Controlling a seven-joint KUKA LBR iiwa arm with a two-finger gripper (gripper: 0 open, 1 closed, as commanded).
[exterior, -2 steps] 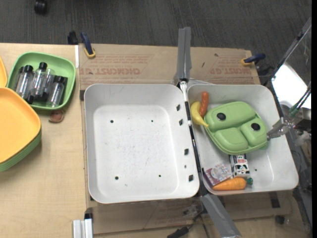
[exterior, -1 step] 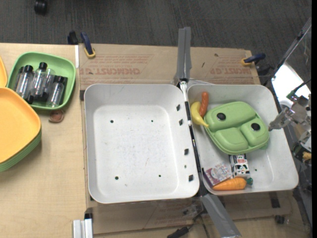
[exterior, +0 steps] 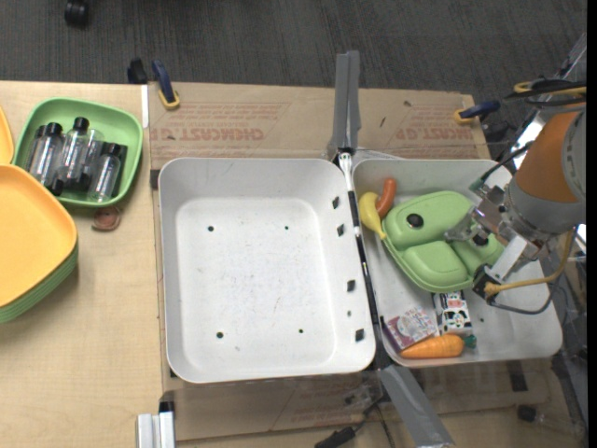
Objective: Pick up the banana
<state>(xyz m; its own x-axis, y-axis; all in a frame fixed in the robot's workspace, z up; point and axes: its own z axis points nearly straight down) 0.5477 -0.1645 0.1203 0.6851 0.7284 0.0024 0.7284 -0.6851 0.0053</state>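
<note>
Camera view: banana (exterior: 370, 214) lies well apart from the claw (exterior: 478, 234).

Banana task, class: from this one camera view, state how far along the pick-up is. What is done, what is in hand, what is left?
Done: the arm is over the right bin. In hand: nothing seen; the gripper sits at the green lidded container. Left: the banana lies at the bin's upper left beside an orange piece, ungrasped; reaching, gripping and lifting remain.
</note>
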